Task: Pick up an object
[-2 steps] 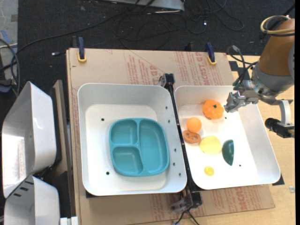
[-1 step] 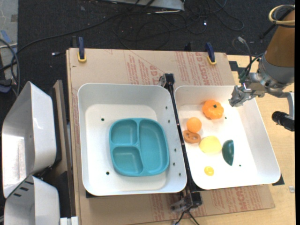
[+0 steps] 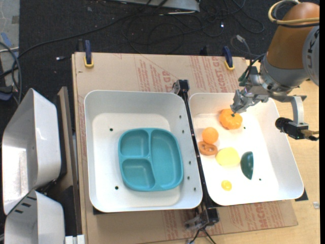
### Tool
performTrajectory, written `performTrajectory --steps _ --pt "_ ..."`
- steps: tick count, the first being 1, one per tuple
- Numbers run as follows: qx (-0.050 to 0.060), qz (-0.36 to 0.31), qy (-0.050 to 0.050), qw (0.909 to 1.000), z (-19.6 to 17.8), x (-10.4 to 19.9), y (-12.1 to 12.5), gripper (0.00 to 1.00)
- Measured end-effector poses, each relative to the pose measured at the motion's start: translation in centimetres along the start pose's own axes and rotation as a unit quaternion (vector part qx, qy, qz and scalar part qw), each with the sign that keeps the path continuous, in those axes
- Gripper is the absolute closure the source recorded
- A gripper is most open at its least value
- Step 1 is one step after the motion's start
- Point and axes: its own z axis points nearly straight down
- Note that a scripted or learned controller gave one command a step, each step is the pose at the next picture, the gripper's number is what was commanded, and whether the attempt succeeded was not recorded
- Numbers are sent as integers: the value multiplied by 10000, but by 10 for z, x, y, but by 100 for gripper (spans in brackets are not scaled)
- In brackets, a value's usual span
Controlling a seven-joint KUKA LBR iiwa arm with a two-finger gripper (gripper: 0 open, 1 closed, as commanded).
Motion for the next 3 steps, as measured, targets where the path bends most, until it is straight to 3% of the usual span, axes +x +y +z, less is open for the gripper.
performTrajectory --steps 3 --pt "21 6 -1 10000 7 161 5 100"
